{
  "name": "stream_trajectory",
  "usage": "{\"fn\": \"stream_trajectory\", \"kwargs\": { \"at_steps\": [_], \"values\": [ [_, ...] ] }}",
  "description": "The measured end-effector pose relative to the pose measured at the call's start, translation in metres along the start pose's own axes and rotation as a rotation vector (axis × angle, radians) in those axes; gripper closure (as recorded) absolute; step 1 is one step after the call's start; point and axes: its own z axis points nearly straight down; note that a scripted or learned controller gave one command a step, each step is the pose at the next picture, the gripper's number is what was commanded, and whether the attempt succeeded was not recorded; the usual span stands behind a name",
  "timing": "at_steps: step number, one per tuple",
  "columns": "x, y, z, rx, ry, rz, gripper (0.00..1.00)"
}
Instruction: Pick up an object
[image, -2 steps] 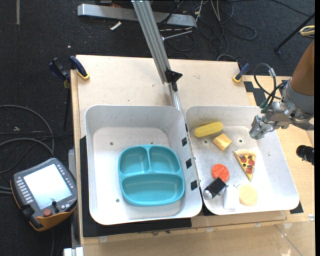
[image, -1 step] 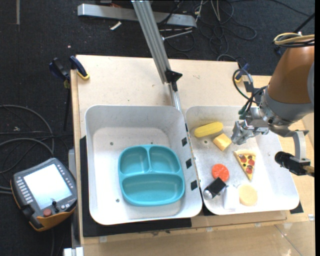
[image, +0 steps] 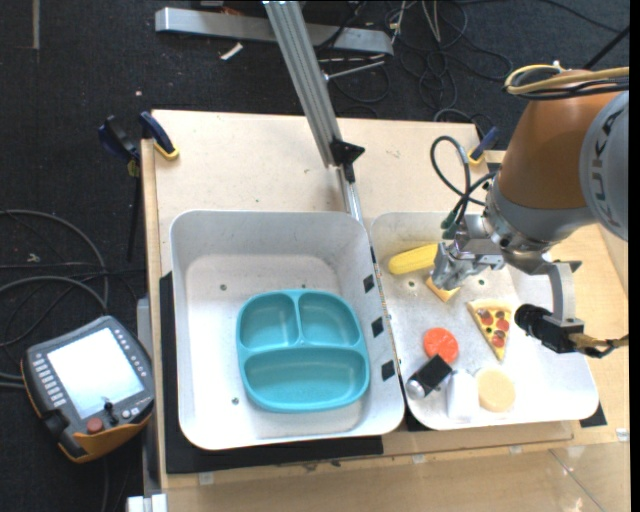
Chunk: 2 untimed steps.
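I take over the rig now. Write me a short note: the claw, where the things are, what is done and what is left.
Claw: low in the right white bin, over a small tan block, beside the yellow toy corn.
Also there: pizza-slice toy, red round toy, black cylinder, pale round piece.
Left white bin: teal divided plate.
Done: nothing is visibly lifted.
Left: grasp and lift one object.

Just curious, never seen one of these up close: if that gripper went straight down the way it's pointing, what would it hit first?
Most likely the small tan block right under the gripper, next to the yellow banana. Depth is hard to judge here.
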Motion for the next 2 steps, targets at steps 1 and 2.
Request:
{"fn": "stream_trajectory", "kwargs": {
  "at_steps": [1,2],
  "values": [
    [0.053,-0.009,0.015,0.002,0.000,0.000,1.00],
    [0.100,-0.013,0.011,-0.001,0.000,0.000,1.00]
  ]
}}
